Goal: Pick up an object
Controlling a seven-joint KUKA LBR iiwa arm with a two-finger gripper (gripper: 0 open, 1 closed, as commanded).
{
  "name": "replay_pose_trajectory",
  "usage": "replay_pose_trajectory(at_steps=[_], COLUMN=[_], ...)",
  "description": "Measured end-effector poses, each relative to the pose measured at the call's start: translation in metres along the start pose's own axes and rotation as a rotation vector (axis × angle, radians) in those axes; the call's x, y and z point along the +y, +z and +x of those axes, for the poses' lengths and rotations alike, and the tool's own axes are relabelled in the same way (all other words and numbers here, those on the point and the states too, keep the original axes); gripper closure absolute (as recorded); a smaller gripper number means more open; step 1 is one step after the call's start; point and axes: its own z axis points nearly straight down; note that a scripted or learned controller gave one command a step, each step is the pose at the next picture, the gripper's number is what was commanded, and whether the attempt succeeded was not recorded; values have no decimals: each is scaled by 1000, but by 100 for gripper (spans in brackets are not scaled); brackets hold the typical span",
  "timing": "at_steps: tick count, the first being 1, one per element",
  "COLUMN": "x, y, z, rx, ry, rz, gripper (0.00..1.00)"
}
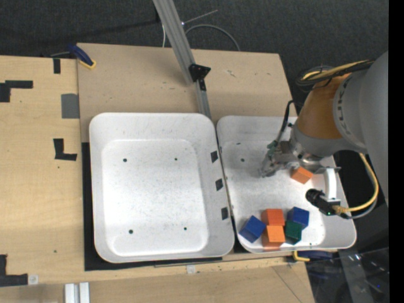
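Claw (270, 167) low in right bin (252, 134), centre-right of frame; finger state can't tell. Orange block (302, 175) just beside, lower right. Prob. light, rigid, smooth: pinch flat opposite faces.

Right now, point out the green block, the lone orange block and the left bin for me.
green block (293, 233), camera view, its top face.
lone orange block (302, 175), camera view, middle of its top face.
left bin (95, 128), camera view, its upper left rim.
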Motion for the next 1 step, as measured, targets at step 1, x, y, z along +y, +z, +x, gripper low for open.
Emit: replay_pose_trajectory(at_steps=[1], x=[5], y=[-44], z=[-5], rx=[-1], ry=[1], rz=[-6], gripper=[100])
